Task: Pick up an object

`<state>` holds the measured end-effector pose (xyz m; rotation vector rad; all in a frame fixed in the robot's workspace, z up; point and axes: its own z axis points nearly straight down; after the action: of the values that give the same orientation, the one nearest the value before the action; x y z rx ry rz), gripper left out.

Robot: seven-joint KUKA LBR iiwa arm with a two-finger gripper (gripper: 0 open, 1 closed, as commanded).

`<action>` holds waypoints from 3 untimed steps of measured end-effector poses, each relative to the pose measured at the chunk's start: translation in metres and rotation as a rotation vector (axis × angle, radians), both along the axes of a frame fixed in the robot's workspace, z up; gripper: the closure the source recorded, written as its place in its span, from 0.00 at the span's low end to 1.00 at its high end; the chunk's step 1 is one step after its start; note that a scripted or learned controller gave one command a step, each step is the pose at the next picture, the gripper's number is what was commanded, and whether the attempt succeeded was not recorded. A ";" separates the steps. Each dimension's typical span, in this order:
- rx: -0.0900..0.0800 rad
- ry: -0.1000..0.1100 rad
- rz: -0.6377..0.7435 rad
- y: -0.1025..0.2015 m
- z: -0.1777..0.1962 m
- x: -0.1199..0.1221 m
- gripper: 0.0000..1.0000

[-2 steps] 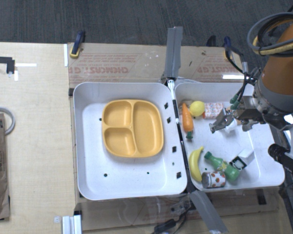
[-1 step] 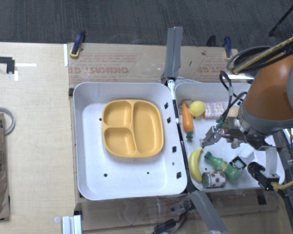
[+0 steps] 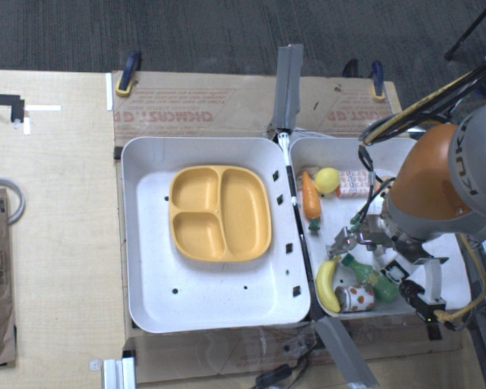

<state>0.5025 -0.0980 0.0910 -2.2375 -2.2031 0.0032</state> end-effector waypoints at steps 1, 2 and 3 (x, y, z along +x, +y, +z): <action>-0.001 -0.001 0.135 -0.004 0.097 0.002 0.00; 0.001 0.000 0.254 -0.017 0.000 -0.026 0.00; 0.000 0.000 0.249 -0.018 0.009 -0.026 1.00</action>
<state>0.4767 -0.1160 0.0996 -1.9463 -2.4644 0.0030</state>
